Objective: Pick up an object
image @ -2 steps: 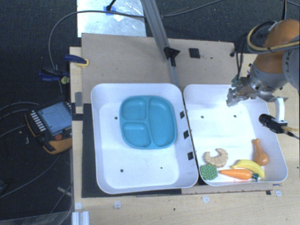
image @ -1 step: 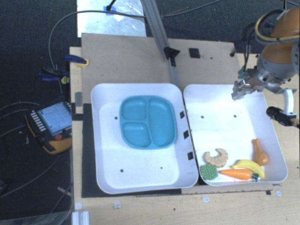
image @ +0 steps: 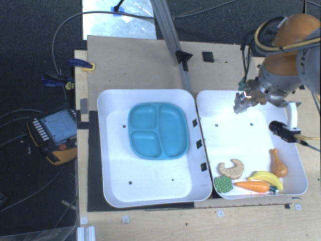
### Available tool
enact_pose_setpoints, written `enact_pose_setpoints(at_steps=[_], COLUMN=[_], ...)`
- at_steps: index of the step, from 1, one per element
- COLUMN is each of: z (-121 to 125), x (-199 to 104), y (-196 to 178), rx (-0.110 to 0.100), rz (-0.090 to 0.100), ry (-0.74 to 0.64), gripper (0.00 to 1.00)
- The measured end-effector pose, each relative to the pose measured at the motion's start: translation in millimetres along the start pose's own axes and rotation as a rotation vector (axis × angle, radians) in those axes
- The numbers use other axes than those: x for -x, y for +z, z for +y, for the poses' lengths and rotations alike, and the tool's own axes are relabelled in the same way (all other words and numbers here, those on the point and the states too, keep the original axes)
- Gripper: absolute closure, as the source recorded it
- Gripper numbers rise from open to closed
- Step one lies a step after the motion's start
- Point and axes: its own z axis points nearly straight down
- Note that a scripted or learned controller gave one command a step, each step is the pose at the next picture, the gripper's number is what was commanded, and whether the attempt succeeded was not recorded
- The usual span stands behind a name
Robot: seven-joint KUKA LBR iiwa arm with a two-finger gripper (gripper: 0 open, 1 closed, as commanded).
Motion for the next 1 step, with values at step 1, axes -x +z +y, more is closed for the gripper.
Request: enact_pose_setpoints(at_steps=[1], z=[-11.3], x=[-50.5], y=[-15.5], rx=[0.002], rz=[0.0], ry=[-0.001], gripper=[1.0])
